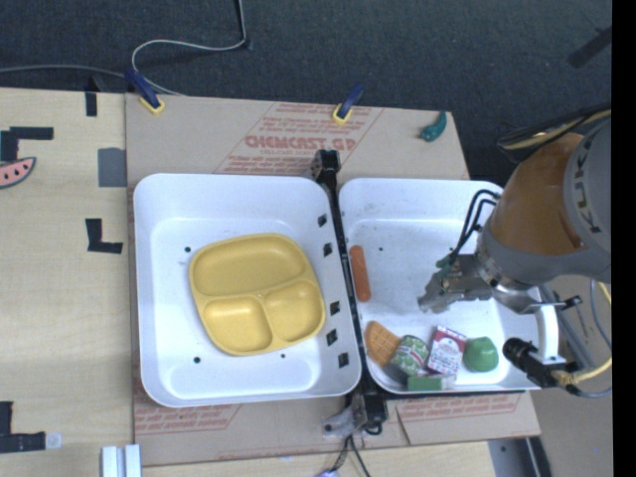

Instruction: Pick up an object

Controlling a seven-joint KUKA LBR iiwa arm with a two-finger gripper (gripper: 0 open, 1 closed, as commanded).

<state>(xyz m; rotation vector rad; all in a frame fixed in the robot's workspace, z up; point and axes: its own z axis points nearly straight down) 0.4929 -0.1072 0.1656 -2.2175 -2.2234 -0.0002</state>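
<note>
My gripper (444, 294) hangs low in the right bin (417, 217), its tips just above the bin floor with nothing visible between them. Below it, along the bin's near wall, lie an orange cracker-like piece (381, 340), a dark green can (408, 355), a small red-and-white carton (446, 351) and a green round object (481, 355). An orange sausage (360, 272) lies at the bin's left wall, well left of the gripper.
The left bin (164, 266) holds a yellow divided plate (257, 292). The black divider clip (326, 163) sits between the bins at the back. The grey arm with its orange band (542, 207) fills the right side above the bin.
</note>
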